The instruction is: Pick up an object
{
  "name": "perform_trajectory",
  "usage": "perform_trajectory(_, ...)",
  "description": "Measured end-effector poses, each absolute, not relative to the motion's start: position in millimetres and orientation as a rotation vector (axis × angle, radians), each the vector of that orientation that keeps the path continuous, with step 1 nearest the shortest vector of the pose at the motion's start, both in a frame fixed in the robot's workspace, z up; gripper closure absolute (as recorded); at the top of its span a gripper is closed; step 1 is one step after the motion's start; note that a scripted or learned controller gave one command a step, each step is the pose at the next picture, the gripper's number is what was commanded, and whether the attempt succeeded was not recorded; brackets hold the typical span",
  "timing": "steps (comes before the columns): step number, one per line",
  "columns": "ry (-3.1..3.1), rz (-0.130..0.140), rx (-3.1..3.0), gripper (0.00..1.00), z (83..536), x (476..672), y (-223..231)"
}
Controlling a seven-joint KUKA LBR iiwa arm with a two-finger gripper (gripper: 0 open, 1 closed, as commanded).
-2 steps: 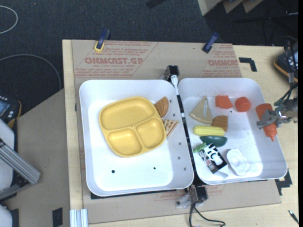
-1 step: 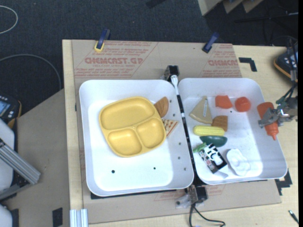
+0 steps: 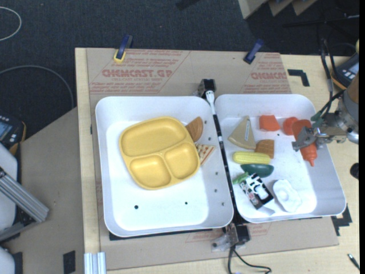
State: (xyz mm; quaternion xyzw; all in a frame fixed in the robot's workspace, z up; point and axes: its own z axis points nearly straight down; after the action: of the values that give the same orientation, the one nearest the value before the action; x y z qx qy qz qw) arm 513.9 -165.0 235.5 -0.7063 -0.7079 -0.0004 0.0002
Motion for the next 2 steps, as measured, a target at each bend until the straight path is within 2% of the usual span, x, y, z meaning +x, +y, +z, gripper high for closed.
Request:
perform_trajectory(1,-2.224,0.001,-2.215,1.0,220.9,521.6,-113.1)
perform_trajectory(2,-2.221,0.002,-2.218,1.0,213.9,520.3,-61.9)
